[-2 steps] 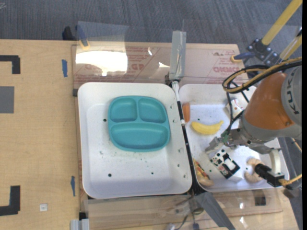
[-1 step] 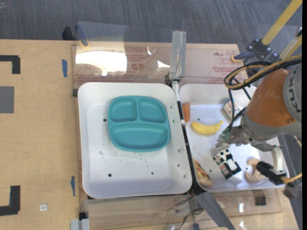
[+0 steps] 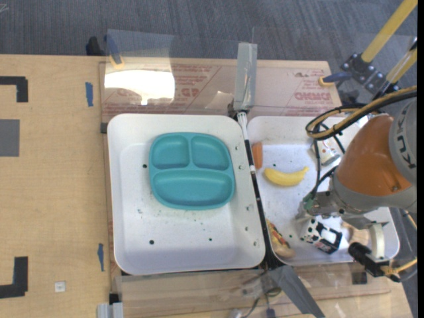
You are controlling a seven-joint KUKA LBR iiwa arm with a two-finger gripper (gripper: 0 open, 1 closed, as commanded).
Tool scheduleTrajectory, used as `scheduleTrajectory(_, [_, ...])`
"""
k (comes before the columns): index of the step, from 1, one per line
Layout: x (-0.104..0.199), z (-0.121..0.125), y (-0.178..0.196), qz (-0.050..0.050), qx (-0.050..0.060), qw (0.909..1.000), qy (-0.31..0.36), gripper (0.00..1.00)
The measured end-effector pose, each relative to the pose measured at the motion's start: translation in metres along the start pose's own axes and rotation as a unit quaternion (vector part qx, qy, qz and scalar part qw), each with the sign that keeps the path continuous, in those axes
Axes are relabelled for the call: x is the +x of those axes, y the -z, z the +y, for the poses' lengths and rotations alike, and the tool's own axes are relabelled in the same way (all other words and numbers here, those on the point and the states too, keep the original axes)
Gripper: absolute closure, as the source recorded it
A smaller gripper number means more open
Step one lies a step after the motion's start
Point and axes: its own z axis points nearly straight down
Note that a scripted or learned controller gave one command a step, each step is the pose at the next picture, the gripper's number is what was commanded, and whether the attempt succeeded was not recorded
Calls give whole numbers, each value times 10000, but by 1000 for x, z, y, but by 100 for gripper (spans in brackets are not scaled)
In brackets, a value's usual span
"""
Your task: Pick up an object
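- Dark grey carpet point(image 3: 199, 8) covers the floor along the far side, with a faint woven pattern.
- The tabletop point(image 3: 50, 177) is pale brown board, running off to the left.
- Black corner marks point(image 3: 18, 88) sit on the board at the left edge, near a grey square point(image 3: 8, 138).
- Short strips of blue tape point(image 3: 89, 93) stick to the board beside the left bin.
- A clear plastic sheet point(image 3: 142, 78) stands behind the bins and catches a bright glare of overhead light.
- A grey metal post point(image 3: 245, 75) stands upright between the two bins at the back.
- A yellow bar point(image 3: 394, 22) slants across the top right corner.
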Motion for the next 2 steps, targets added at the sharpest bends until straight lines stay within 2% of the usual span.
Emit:
scheduleTrajectory(1, [28,0,96,9,65,9793,-2024,100])
scheduleTrajectory(2, [-27,-8,33,-1,120,9765,-2152,100])
